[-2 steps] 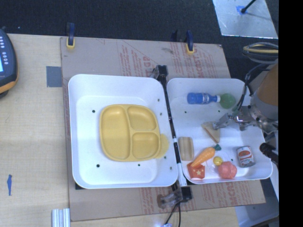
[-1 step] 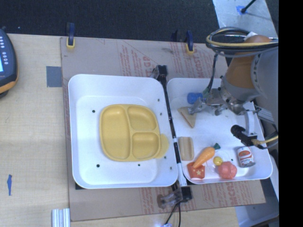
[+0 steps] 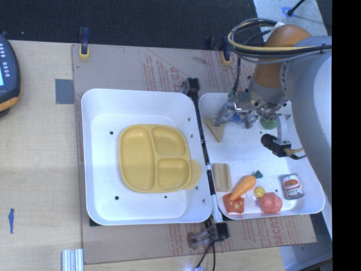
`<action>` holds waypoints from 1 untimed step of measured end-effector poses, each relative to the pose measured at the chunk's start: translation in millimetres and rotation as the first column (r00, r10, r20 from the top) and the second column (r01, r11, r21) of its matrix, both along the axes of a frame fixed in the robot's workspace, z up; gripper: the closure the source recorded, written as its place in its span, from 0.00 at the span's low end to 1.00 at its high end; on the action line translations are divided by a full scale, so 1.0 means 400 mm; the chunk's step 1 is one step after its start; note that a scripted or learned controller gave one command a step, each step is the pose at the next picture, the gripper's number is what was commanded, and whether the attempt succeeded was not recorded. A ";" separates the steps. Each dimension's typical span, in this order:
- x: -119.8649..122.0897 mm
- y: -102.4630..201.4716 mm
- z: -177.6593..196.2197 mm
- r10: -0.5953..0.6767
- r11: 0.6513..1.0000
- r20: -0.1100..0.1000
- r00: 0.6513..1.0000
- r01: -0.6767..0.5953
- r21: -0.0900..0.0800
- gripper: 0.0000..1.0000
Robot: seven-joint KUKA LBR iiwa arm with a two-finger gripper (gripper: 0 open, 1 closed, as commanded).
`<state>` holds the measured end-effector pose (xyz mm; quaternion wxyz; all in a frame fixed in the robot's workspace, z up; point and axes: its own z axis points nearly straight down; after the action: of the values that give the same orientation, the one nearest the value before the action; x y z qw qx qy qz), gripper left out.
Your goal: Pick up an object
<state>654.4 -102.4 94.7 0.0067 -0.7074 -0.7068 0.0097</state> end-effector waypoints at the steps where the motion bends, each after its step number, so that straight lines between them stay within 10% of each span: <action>1: -0.001 0.001 0.001 0.000 1.000 0.006 1.000 0.000 -0.002 0.00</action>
<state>654.0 -101.8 95.0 0.0037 -0.7073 -0.7068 0.0082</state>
